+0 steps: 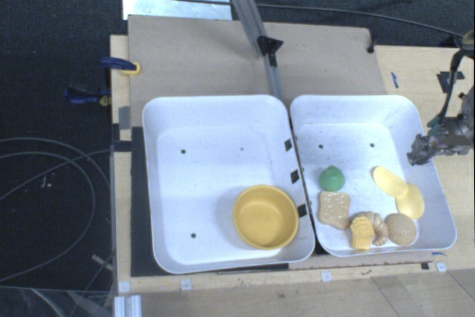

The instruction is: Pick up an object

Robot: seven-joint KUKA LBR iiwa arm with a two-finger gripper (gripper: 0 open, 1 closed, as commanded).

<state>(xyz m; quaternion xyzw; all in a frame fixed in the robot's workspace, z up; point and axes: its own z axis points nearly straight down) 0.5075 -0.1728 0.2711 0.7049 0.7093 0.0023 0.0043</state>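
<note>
Several small objects lie in the right bin, all below and to the left of the hand, which hovers over that bin's right rim. Nearest the hand is a pale yellow, banana-like piece, just below it and a little to its left, with a second yellow piece touching its lower end. Further down sit a tan rounded object, a yellow corn-like toy and a light shell-like piece between them, the three crowded together. A tan square cracker lies to their left, and a green ball just above the cracker (well to the hand's left).

The hand is dark and seen from above; whether it is spread or pressed together cannot be told, and nothing is visibly caught in it.

Further left, the left bin holds a yellow bowl, upright, near its lower right corner. Both bins rest on the worktop.
</note>
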